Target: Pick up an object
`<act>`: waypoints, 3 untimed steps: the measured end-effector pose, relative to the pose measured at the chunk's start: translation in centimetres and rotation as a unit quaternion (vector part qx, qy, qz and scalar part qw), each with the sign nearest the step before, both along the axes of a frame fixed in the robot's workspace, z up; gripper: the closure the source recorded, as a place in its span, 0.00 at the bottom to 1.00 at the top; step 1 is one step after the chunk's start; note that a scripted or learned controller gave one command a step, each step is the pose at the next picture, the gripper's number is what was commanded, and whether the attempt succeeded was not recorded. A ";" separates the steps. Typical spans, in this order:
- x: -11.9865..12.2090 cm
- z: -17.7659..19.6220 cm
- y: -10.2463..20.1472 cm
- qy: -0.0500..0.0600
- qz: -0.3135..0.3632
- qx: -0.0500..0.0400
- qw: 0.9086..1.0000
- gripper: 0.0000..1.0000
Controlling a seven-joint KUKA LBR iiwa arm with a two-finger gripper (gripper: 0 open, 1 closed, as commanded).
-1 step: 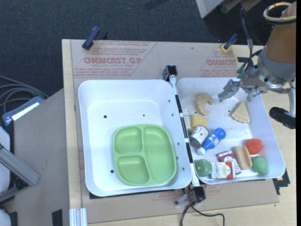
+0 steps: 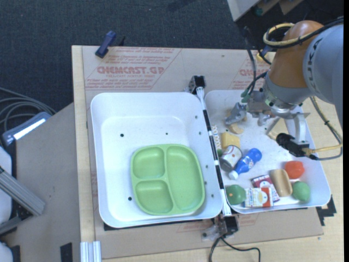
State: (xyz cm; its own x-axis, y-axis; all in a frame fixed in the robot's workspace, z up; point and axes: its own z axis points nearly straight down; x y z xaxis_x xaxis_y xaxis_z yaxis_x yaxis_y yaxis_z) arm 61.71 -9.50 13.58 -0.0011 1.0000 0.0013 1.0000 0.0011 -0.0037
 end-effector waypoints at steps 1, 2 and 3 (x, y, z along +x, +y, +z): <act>2.4 -5.2 -0.1 -0.002 0.000 -0.001 1.000 0.00; 2.5 -4.1 0.0 -0.003 0.000 -0.001 1.000 1.00; -4.1 5.0 6.5 -0.002 0.000 0.000 1.000 1.00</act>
